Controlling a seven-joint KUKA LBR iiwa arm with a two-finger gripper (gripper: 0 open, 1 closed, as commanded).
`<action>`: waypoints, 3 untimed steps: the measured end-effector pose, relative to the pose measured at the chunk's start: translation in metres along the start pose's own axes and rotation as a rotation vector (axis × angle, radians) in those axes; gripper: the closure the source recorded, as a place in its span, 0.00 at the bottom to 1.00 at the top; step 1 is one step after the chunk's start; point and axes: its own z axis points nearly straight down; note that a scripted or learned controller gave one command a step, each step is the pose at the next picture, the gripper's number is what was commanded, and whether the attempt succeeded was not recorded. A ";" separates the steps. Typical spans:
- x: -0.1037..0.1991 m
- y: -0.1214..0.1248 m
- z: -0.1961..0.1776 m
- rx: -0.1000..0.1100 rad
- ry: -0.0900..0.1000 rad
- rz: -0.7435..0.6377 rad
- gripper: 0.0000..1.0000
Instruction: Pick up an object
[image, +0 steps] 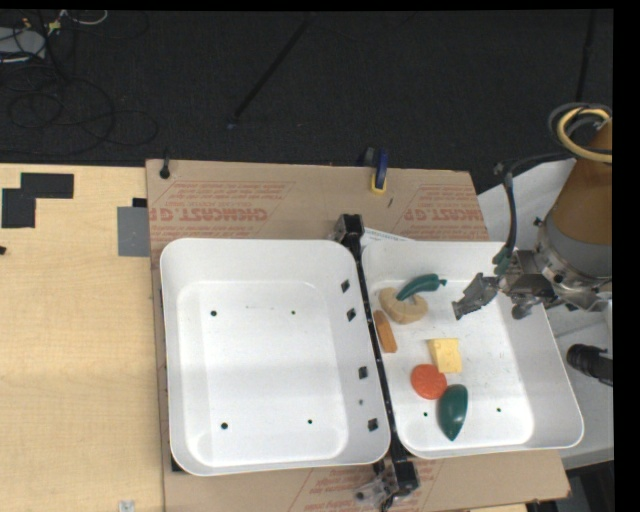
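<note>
Several small objects lie in the right bin (560, 400): a teal curved piece (420, 287) resting against a tan ring (403, 307), an orange stick (385, 331) by the divider, a yellow block (446, 354), a red round piece (429, 381) and a dark green oval (452, 411). My gripper (497, 299) hangs over the right bin's upper right part, to the right of the teal piece and the ring. Its fingers (470, 299) stand open with nothing between them.
The left bin (180, 300) sits beside the right one, joined by a black clamp strip (365, 330). Both rest on a cardboard sheet (250, 205). The arm's grey and orange body (585, 215) rises at the right edge.
</note>
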 end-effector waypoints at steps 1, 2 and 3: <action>0.020 -0.033 0.147 0.019 0.006 0.000 0.00; 0.016 -0.029 0.129 0.005 0.002 0.008 1.00; 0.125 0.066 0.070 -0.011 0.004 -0.013 1.00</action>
